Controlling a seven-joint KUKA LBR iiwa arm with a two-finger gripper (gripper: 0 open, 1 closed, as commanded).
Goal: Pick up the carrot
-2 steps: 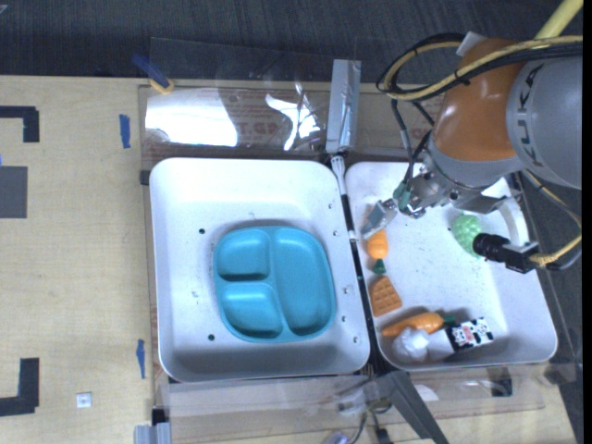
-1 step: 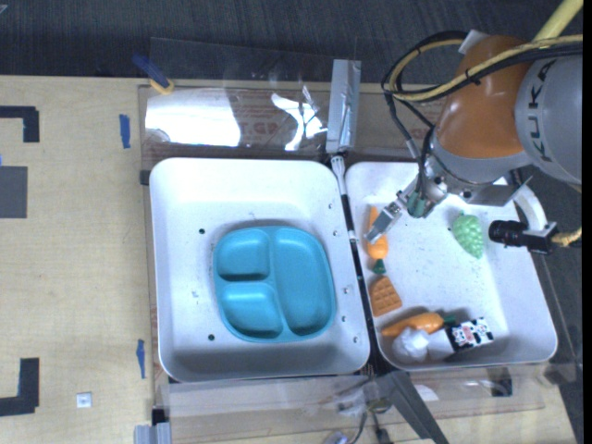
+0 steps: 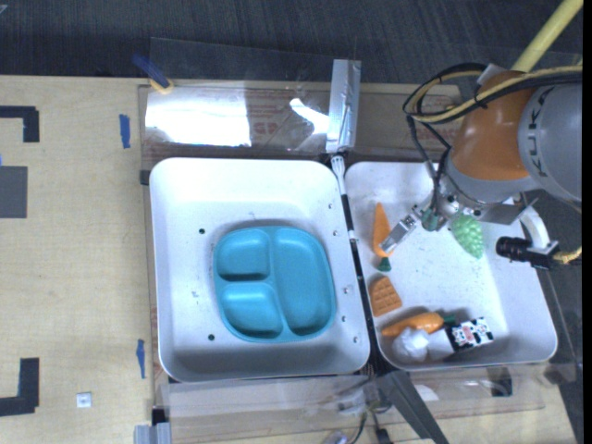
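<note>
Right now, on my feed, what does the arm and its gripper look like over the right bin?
The arm is grey and rounded, with an orange band above the wrist and dark lettering on the grey shell. Black cables, one with yellow, loop over the band. The gripper is small, metallic and silver-grey, on a darker wrist block. A black fitting with a white clip sticks out beside it.

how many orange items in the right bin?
3. The carrot lies against the left wall, just left of the tool. An orange wedge sits below it. A longer orange piece lies near the bottom wall. More could be hidden under the arm.
</note>
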